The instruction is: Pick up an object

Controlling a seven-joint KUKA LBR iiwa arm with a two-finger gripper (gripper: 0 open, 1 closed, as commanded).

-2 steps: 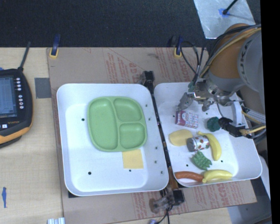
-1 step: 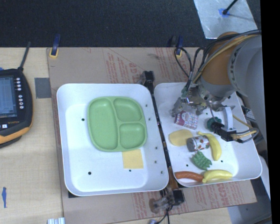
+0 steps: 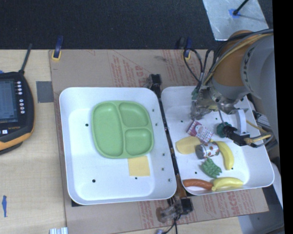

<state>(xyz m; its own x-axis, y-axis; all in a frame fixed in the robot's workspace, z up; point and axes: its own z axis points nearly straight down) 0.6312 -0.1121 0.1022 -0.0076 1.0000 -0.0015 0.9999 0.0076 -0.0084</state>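
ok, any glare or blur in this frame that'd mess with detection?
Camera view: even, soft lighting; the left bin floor is bright, slightly washed out. Right bin items look soft, the pincer a blurry tangle. Green tray casts little shadow.

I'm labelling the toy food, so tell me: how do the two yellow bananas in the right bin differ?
The upper banana runs up and down in the view, curved, beside a small can. The lower banana lies nearly flat along the bin's near rim, next to an orange-red sausage. The lower one looks stubbier. Both are yellow, and both lie in the right bin.
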